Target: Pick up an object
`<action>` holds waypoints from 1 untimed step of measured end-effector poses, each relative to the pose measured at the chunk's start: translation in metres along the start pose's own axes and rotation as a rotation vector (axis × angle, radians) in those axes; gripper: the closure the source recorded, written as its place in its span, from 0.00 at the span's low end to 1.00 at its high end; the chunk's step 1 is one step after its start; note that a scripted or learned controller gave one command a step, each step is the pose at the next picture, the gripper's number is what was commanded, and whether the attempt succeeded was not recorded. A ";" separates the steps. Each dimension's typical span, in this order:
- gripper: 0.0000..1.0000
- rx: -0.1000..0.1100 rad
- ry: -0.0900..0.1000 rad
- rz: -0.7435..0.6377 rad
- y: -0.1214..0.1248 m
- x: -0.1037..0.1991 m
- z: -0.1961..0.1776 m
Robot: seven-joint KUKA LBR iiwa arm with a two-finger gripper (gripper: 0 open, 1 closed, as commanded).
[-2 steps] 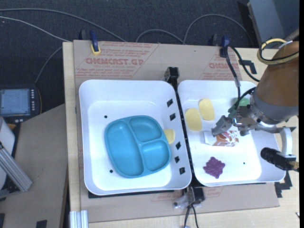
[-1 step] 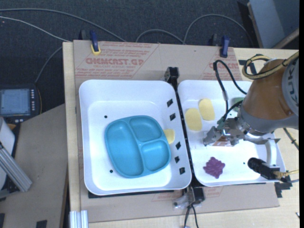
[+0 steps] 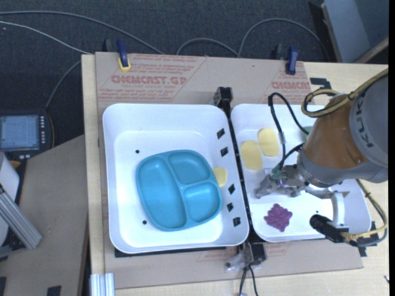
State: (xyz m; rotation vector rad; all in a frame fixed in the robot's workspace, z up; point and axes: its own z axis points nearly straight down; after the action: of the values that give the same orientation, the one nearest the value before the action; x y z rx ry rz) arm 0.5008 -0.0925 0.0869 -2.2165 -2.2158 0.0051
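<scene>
White plastic, both bins: the left bin point(image 3: 117, 165) carries a blue divided tray point(image 3: 178, 189) with a small yellow piece point(image 3: 220, 176) by the tray's right rim. In the right bin point(image 3: 259, 230), two pale yellow pieces point(image 3: 252, 155) lie toward the far left corner, and a purple object point(image 3: 278, 216) sits near the front edge. The gripper point(image 3: 271, 186) hangs low just behind that purple thing, nothing visibly in it; whether it is open or closed I cannot tell.

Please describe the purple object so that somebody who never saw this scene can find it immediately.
Look in the right bin, the one the arm reaches over. The purple object lies near its front edge, just below the gripper. It is dark and lumpy, unlike the two pale yellow pieces farther back.
</scene>
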 end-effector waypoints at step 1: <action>1.00 -0.007 -0.001 0.001 0.002 0.000 -0.014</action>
State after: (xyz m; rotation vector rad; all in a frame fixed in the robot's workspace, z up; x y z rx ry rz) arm 0.5025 -0.0925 0.1008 -2.2220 -2.2181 -0.0020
